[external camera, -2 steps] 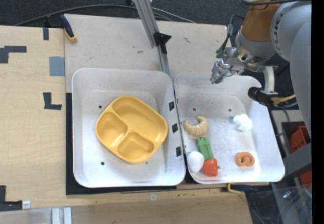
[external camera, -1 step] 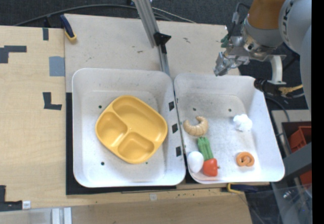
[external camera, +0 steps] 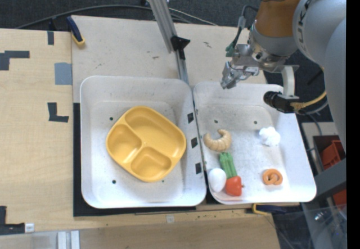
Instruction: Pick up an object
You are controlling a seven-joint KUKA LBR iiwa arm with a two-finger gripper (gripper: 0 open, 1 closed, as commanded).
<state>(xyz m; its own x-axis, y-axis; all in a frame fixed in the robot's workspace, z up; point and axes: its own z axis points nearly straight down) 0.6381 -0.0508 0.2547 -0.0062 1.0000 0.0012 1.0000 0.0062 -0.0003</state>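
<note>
Above the right bin's (external camera: pixel 292 130) far rim hangs the pincer (external camera: pixel 229 80), grip state impossible to tell, nothing visibly held. Below, untouched: croissant (external camera: pixel 218 140), green-stalked red vegetable (external camera: pixel 230 175), white lump (external camera: pixel 270 136), egg (external camera: pixel 216 179), orange ring (external camera: pixel 272 177). Pick not begun.

Bench (external camera: pixel 34 130): pale wood, grey and black tape patches on left part.
Left bin (external camera: pixel 93 186): white, shallow, touching right bin (external camera: pixel 298 180) along the middle.
Metal post (external camera: pixel 160 12): slanted, rising from far edge between bins.
Clamp (external camera: pixel 75 31): blue and yellow, far left corner of board.
Cables (external camera: pixel 84 14): black, running over dark floor behind.
</note>
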